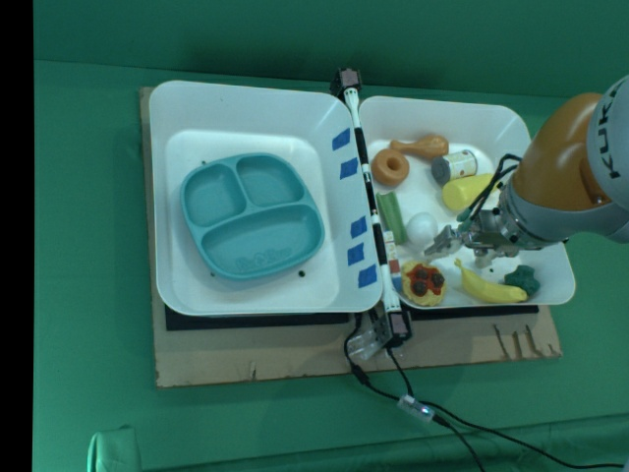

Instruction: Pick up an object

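In the right bin [550,285], the gripper [454,240] hangs just right of the white egg [422,227], fingers spread, pinching nothing. The banana [488,286] lies below it, the tart [424,282] lower left, the donut [390,168] above.

Black capital letters "KU", cut off by the frame edge, stand on the grey robot arm [611,155] at three o'clock. No other text is legible.

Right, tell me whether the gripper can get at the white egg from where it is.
Probably yes. The gripper hangs just right of the white egg, with nothing between them; the green stick on the egg's far side might crowd a grasp.
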Tool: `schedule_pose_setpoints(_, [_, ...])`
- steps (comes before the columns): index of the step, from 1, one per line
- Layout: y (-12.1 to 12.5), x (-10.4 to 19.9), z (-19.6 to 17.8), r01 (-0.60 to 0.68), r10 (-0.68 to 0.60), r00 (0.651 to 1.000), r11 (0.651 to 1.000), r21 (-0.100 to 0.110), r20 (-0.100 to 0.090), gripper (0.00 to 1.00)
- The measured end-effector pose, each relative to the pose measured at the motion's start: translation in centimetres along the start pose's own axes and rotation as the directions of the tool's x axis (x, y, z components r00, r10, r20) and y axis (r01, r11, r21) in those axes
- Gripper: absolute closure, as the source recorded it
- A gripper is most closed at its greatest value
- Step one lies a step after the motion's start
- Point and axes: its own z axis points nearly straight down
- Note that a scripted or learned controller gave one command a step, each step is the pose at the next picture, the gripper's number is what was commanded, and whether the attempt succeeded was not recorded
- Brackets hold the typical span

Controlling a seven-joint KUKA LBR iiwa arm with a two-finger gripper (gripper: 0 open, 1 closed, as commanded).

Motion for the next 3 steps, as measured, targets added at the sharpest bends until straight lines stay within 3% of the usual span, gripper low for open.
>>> schedule_pose_setpoints(1, [-0.3,-3.7,-2.9,0.0,0.0,1.0,1.0,0.012,-0.001,0.0])
schedule_pose_setpoints(2, [0.1,1.2,0.3,-0.002,0.002,1.0,1.0,-0.007,0.006,0.0])
schedule_pose_setpoints(3, [-0.3,-1.0,-0.9,0.001,-0.001,1.0,1.0,0.014,-0.002,0.0])
